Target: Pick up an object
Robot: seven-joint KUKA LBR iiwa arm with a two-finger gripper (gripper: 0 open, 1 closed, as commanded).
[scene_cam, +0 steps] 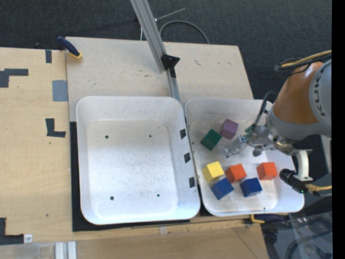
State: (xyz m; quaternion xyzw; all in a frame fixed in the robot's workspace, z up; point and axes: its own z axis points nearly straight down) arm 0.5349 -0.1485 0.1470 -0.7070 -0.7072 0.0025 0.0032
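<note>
The right bin point(280, 201) holds several small cubes. A purple cube point(229, 128) and a green cube point(211, 140) lie toward the back. A yellow cube point(213, 170), an orange cube point(235, 172) and a red-orange cube point(267, 171) sit in a row nearer the front. Two blue cubes point(221, 188) point(250, 186) lie closest to the front wall. My gripper point(244, 151) hangs over the middle of this bin, just right of the purple and green cubes and behind the orange one. It is open, with nothing between its fingers.
The left bin point(86, 144) stands beside the right one, sharing a wall. A slanted metal rail point(153, 34) crosses the bench behind the bins. The arm point(299, 104) covers the right bin's right rim.
</note>
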